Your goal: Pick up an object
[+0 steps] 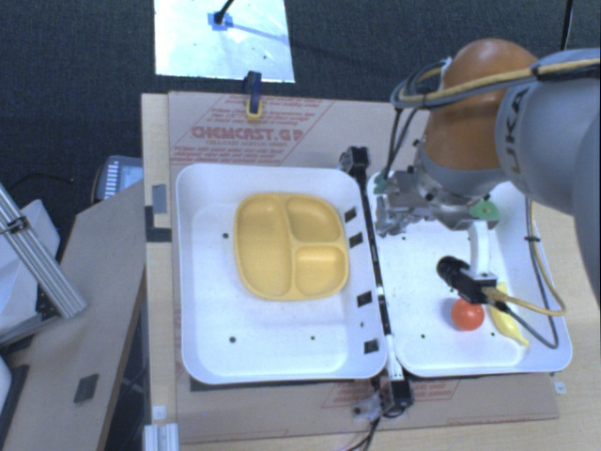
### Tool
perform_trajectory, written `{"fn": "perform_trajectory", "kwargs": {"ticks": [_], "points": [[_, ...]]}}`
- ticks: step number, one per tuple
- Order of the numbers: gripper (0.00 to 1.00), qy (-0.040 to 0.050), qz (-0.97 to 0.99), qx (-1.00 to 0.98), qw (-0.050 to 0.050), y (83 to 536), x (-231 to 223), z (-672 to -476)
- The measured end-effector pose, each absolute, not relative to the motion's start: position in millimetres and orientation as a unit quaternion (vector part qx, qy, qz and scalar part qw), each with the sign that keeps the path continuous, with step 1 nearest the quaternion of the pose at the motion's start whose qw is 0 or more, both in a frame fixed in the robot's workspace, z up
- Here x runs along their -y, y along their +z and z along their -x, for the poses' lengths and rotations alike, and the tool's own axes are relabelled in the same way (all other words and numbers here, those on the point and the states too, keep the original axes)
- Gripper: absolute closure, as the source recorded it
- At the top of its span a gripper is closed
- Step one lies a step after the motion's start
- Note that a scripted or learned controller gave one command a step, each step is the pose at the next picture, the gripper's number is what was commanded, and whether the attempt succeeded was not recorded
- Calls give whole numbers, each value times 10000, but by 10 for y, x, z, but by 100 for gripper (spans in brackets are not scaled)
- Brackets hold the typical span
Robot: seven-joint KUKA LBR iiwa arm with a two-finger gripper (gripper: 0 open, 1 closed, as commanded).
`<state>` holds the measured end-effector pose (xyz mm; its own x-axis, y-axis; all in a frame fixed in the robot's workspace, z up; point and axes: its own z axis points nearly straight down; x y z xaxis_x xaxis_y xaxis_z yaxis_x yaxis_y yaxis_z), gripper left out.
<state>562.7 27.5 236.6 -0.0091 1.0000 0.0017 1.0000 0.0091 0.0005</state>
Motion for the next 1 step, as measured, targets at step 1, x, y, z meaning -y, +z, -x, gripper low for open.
{"fn": "perform_trajectory", "kwargs": {"ticks": [1], "points": [[100, -15, 7036, 7106, -2, 2433, -797, -5662]]}}
